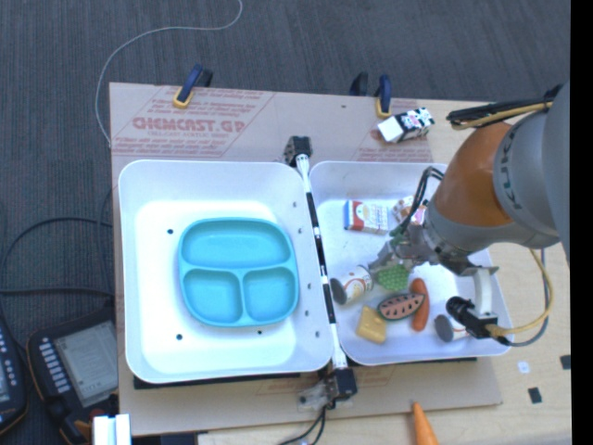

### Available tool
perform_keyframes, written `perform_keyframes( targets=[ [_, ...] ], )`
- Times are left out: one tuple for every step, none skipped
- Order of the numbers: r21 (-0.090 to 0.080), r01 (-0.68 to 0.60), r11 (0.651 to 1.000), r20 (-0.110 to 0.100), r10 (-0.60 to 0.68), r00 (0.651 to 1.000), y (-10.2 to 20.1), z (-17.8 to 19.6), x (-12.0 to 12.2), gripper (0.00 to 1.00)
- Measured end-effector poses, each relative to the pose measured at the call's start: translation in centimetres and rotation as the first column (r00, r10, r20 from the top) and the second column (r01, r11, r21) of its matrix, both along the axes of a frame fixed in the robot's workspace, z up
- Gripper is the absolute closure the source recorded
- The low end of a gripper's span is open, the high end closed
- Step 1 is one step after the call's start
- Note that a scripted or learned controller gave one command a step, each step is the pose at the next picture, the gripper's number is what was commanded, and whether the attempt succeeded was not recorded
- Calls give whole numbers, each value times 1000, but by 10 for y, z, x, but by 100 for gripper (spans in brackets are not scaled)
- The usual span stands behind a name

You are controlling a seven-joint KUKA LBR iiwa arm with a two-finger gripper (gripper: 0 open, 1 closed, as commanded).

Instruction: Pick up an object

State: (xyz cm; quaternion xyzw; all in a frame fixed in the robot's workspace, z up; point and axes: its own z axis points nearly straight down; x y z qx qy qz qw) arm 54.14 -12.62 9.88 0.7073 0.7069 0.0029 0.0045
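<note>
Currently gripper (397, 253) low in right bin (482, 350), over a green item (393, 275) beside watermelon slice (397, 306) and small can (354, 286); finger state unclear. Left bin holds blue divided plate (238, 272).

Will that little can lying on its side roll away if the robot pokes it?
Probably. The small silver can lies on its side on the right white bin's smooth floor, so a nudge could roll it. Its round, likely slick wall may slip from a pinch.

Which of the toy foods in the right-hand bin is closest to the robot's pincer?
The green piece sits right under the pincer. The watermelon slice, the carrot and the yellow wedge all lie further toward the bin's front.
</note>
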Motion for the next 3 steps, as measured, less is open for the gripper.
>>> perform_keyframes(
  targets=[
    [1, -3, 1000, -7, 3, 1000, 48, 87, 118, 100],
    [2, -2, 1000, -10, 2, 1000, 95, 145, 27, 100],
    [3, -3, 1000, -14, 3, 1000, 176, 115, -23, 100]
  ],
)
